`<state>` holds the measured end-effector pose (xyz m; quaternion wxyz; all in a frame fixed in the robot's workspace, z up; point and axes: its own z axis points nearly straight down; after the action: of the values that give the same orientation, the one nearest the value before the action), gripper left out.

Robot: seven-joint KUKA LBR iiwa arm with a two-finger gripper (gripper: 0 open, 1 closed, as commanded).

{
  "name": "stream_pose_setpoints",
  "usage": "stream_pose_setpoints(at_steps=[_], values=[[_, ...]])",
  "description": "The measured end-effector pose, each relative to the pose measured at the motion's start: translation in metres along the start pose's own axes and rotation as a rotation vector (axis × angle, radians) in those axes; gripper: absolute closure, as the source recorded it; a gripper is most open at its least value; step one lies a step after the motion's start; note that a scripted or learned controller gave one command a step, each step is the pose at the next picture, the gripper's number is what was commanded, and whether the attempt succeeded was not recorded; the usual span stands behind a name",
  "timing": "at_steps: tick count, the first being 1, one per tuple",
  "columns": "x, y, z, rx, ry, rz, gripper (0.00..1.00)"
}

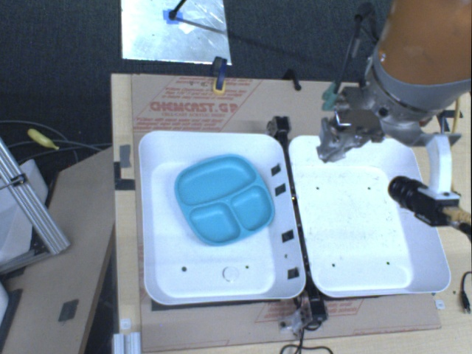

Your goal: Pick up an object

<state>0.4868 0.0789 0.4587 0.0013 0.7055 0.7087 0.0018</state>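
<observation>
A light blue plate [223, 198] with three compartments lies flat in the middle of the left bin [162, 271]. My gripper [333, 147] hangs over the far left corner of the right bin [369, 271], close to the divider between the two bins and to the right of the plate. The grey arm with its orange band [428, 28] comes in from the upper right and hides the bin's far right corner. Nothing shows under the gripper's tip.
Both bins rest on a cardboard sheet [199, 102]. A black cylindrical part [417, 196] juts over the right bin's right side. A foil sheet [173, 21] and a yellow clamp [219, 76] lie beyond the bins. A metal frame [29, 205] stands at the left.
</observation>
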Motion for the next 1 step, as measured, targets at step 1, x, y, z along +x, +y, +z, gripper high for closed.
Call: stream_pose_setpoints(at_steps=[1], values=[[0.0259,-0.0002,0.0095,0.003,0.000,-0.001,1.00]])
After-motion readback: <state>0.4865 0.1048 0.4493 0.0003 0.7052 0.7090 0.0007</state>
